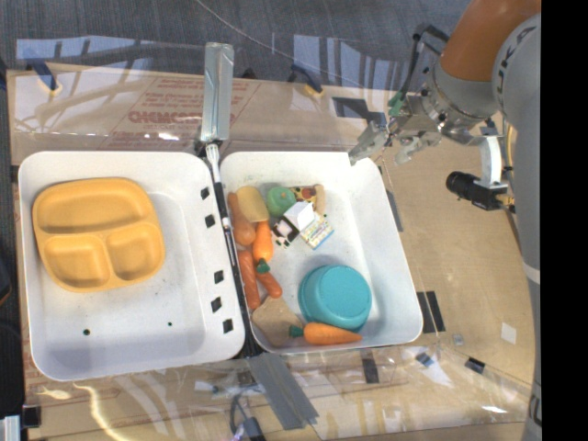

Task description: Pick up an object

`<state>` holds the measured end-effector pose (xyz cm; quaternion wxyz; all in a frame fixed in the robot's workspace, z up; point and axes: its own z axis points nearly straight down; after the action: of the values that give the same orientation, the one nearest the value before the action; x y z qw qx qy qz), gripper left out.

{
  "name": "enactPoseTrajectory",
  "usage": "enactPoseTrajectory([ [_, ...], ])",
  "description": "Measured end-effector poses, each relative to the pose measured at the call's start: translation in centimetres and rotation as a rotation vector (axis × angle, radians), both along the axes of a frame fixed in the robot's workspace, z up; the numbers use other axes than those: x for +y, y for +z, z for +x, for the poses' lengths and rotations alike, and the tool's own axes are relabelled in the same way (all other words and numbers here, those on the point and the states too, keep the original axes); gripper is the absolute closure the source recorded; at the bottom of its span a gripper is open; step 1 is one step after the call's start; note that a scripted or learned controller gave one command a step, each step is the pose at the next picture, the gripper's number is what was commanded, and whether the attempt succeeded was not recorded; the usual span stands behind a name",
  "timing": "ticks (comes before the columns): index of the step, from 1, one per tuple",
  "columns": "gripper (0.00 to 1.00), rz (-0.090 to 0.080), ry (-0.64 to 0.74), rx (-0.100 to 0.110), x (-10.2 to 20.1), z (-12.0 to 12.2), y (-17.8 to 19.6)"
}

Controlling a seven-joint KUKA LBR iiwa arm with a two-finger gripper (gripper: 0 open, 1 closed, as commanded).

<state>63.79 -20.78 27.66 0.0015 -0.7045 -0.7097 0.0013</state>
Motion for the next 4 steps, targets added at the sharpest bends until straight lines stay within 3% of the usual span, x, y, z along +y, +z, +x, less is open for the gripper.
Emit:
enactPoseTrajectory([
  [1,0.00,0.004,0.084,0.011,0.1,-1.1,-15.5],
  [2,0.00,-0.002,-0.060,-0.007,1.0,1.7,-16.1],
  [3,1.00,-0.002,-0.055,-0.009,1.1,1.8,-15.0],
  [4,1.00,0.001,-0.207,0.002,2.9,-1.8,-15.4],
])
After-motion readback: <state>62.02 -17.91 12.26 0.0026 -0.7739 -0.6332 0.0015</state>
